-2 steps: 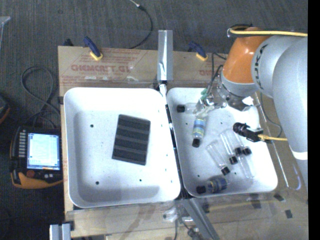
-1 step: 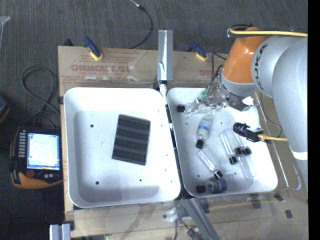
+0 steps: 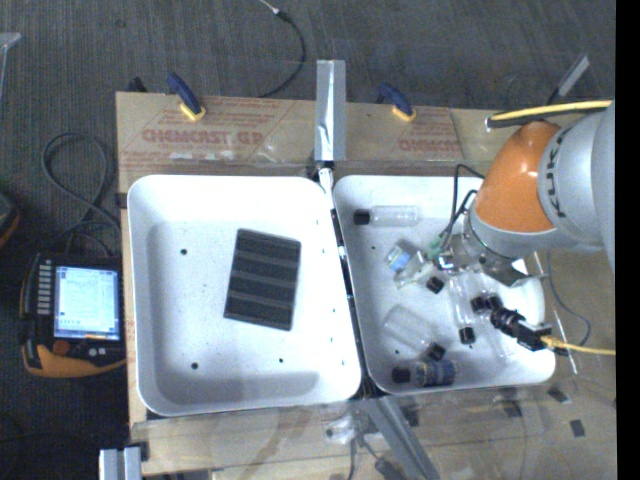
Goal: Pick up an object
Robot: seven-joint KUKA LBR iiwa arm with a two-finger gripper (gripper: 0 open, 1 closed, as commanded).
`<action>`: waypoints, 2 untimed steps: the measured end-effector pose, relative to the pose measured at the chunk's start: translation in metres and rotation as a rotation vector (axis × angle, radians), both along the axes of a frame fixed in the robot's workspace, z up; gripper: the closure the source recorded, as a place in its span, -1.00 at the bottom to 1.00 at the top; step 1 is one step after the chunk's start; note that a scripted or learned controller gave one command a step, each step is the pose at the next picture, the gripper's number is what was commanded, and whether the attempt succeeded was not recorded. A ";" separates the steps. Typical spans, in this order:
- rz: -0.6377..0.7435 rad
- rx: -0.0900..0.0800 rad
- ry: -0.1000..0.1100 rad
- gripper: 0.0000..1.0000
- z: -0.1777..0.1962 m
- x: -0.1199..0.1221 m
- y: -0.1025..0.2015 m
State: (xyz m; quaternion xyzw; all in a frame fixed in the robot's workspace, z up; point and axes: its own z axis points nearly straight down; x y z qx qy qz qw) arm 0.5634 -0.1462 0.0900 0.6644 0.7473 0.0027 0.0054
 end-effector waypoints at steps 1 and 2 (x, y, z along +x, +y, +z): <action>0.003 -0.002 -0.002 -1.00 -0.001 0.056 0.020; 0.004 0.000 0.000 1.00 0.007 0.057 0.021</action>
